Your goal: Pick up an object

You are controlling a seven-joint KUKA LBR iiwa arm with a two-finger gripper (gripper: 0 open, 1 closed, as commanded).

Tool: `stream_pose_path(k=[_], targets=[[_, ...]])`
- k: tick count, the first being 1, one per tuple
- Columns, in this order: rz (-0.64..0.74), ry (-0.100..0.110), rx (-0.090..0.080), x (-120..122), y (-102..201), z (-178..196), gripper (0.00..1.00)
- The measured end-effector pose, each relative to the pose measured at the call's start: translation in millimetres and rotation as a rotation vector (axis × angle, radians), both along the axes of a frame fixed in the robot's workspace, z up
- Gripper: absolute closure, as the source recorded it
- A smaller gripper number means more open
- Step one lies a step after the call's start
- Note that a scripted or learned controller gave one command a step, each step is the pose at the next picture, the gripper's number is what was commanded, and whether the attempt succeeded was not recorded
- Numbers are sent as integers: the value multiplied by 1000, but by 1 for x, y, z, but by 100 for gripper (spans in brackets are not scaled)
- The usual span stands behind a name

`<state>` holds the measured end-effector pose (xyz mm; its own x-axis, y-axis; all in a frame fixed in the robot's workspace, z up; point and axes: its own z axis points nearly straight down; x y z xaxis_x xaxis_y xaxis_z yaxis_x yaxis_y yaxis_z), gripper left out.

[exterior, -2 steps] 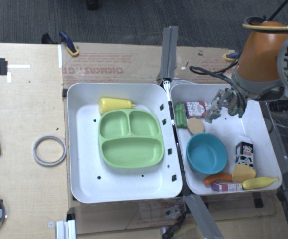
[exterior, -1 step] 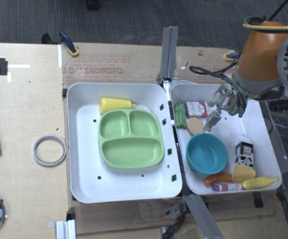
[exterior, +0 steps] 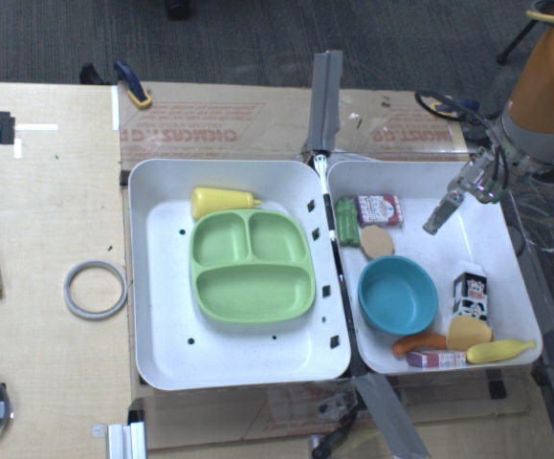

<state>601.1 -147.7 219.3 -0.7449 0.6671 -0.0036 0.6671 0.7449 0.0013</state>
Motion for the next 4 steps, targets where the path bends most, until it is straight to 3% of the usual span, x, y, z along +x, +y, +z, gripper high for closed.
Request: stream_pose_path(k=[1,2,3,4], targets=[[0,2,1,-28,21,-124,0],[-318,2,1,-21,39,-128,0],[-318,0,-5,-21,36,-118,100],[-481,-15,-6,61,103,-20,100]])
